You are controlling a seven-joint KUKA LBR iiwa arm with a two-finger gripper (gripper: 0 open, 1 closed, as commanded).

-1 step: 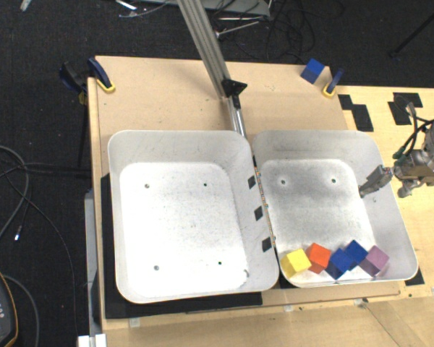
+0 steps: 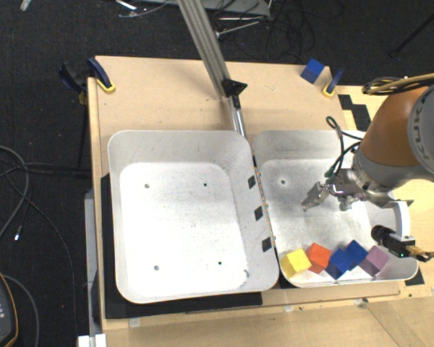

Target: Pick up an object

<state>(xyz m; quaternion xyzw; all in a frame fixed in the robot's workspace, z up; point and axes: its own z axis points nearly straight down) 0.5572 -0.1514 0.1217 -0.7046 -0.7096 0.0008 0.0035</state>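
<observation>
The gripper (image 2: 327, 196) hangs spread and empty mid-right, so it ought to drop squarely over one block, perhaps the orange block (image 2: 319, 256), in the right bin (image 2: 289, 157), lower right.

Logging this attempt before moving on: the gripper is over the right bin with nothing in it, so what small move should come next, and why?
Probably shift the gripper toward the near edge of the right bin and down. It hangs over bare floor, while the yellow block, orange block, blue block and purple block cluster along that edge.
</observation>
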